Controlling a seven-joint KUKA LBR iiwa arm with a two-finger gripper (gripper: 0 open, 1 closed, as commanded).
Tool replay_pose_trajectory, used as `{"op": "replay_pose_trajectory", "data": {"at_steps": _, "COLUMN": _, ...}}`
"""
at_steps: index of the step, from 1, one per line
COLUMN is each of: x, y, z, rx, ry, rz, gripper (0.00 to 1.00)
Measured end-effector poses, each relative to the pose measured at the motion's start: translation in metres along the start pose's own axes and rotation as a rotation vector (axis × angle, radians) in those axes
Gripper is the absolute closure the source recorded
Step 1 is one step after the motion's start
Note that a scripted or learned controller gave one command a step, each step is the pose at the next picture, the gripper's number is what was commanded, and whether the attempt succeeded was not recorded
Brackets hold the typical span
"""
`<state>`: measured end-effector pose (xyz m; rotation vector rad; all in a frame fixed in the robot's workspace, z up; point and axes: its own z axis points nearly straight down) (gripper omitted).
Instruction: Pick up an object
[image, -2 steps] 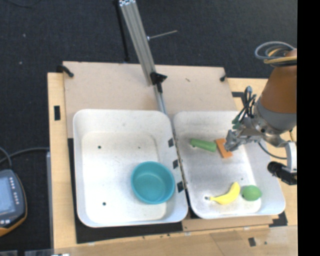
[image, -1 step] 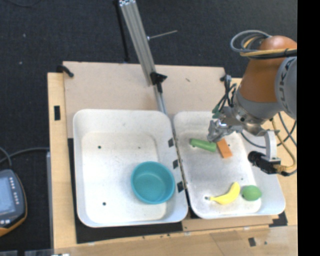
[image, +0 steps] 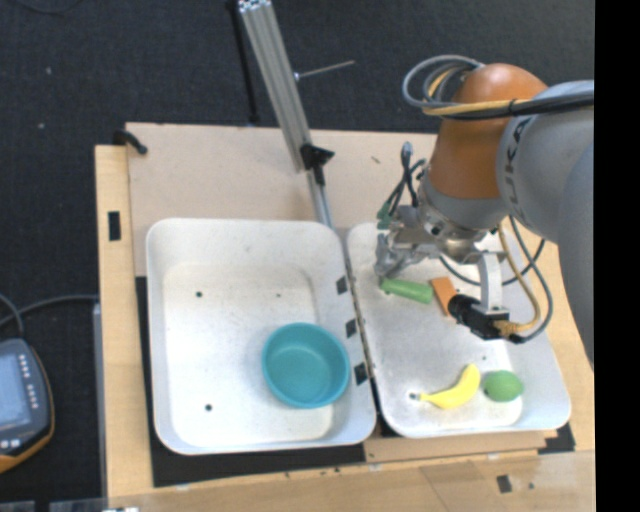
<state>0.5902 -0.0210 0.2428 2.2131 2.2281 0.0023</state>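
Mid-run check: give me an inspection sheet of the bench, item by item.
Surface: two shallow white bins side by side on a tan bench board.
Job's things: round teal plastic bowl in left bin; green cylinder, orange block, yellow banana, green ball in right bin.
Clutter: nothing seen.
Pincer: low over the green cylinder, grasp unclear.
Cables: loops at the wrist.
Surroundings: aluminium rail, black floor.

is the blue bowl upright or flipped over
Upright: the blue bowl in the left bin shows its open rim and hollow inside facing up.
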Motion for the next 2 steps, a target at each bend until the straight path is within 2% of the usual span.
{"op": "replay_pose_trajectory", "data": {"at_steps": 1, "x": 0.047, "y": 0.023, "z": 0.011, "rx": 0.000, "ry": -0.001, "rz": 0.001, "gripper": 1.00}}
{"op": "replay_pose_trajectory", "data": {"at_steps": 2, "x": 0.101, "y": 0.049, "z": -0.001, "rx": -0.002, "ry": 0.002, "rz": -0.001, "gripper": 1.00}}
